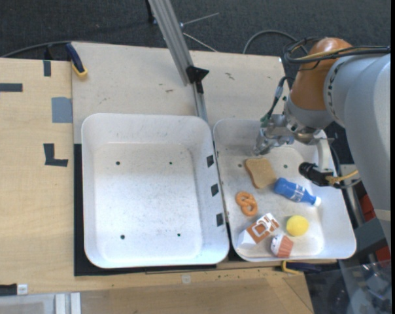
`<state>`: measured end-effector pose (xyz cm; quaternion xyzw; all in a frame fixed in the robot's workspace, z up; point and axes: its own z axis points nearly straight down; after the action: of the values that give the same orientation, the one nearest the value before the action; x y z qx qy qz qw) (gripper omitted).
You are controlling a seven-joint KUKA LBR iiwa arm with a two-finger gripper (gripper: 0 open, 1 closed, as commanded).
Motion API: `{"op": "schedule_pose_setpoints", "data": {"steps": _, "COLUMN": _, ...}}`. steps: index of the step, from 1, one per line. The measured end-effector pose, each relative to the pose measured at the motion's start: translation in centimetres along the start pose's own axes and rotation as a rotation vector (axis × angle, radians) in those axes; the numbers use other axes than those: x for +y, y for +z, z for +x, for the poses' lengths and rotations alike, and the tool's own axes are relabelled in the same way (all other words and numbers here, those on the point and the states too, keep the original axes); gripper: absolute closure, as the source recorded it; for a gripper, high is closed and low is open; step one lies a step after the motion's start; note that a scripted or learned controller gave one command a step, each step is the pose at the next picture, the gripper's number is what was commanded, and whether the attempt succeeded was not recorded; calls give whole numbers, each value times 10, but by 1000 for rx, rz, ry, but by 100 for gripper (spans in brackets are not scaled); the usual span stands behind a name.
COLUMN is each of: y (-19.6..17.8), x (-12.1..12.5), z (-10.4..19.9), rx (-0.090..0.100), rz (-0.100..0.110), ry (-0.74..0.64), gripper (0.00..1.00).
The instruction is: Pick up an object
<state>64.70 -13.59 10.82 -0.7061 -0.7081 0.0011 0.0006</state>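
Nearest me, small red-and-white cup; I'd grab stiff, light tan bread slice edgewise beneath gripper, whose state I can't tell.

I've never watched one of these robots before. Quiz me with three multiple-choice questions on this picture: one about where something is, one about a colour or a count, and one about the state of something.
1. Which bin holds the loose objects?
A. the left bin
B. the right bin
C. both bins

2. What colour is the ball?
A. yellow
B. green
C. purple

3. How does the blue bottle sit?
A. standing upright
B. lying on its side
C. lifted in the air

Answers:
1. B: the slice of bread, pretzel, blue bottle and ball all sit in the right bin, under the gripper.
2. A: the ball near the bin's front corner is plainly yellow.
3. B: the bottle lies flat on the bin floor, its white cap pointing to the right.
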Motion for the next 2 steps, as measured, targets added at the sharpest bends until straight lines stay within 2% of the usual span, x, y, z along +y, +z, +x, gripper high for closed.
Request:
{"op": "schedule_pose_setpoints", "data": {"steps": 1, "y": -57, "x": -1, "z": -9, "rx": -1, "rz": -7, "ry": 2, "gripper": 100}}
{"op": "schedule_pose_setpoints", "data": {"steps": 2, "y": -100, "x": -1, "z": -6, "rx": 0, "rz": -6, "ry": 1, "gripper": 100}}
